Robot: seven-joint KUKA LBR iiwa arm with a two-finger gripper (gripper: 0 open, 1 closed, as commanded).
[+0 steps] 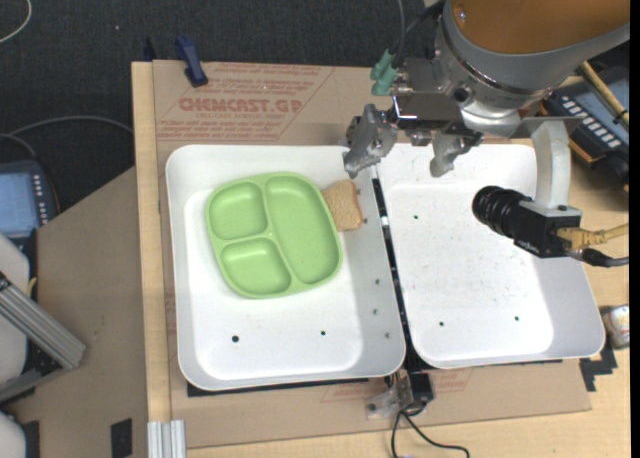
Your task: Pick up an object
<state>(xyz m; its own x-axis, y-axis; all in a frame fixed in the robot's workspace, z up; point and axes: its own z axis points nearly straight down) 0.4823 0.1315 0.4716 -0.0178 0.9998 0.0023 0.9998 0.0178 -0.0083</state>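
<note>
A flat, tan, cracker-like square [345,205] is lying in the left bin [190,276], just below the hand's left finger and touching a smooth green three-compartment plastic tray [272,234]. The hand [405,154] is hovering over the seam between the bins, its metal fingers [362,146] spread apart and gripping nothing, with the speckled white right bin [500,286] below it.

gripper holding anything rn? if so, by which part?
Nothing held. The gripper hangs open above the bins' divide; the tan block lies beside the green tray, apart from its fingers.
</note>
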